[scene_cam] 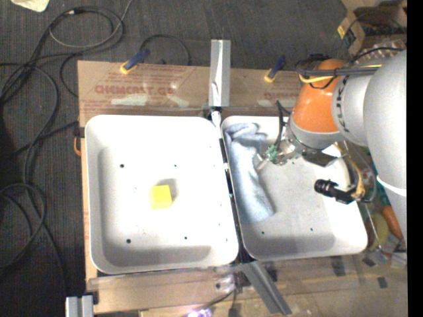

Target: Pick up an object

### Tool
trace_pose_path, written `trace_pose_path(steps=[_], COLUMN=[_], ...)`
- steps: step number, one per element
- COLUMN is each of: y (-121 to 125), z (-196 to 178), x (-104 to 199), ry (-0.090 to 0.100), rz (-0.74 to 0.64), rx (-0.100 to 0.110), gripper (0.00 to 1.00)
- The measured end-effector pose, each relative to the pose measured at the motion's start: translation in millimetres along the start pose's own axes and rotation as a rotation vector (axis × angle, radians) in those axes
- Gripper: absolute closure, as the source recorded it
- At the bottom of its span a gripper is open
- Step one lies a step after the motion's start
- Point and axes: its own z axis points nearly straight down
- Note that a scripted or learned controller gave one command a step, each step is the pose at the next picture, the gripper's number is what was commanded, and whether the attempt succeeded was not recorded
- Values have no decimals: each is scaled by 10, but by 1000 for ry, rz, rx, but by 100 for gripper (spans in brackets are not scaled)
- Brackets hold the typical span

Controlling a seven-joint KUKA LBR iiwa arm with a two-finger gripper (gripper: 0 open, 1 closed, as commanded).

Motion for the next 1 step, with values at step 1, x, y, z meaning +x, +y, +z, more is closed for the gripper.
trace_pose_path(steps=[1], y=[219], z=[-598], x=[-455], ry=[4], rz=[360], rx=[16], gripper=[0])
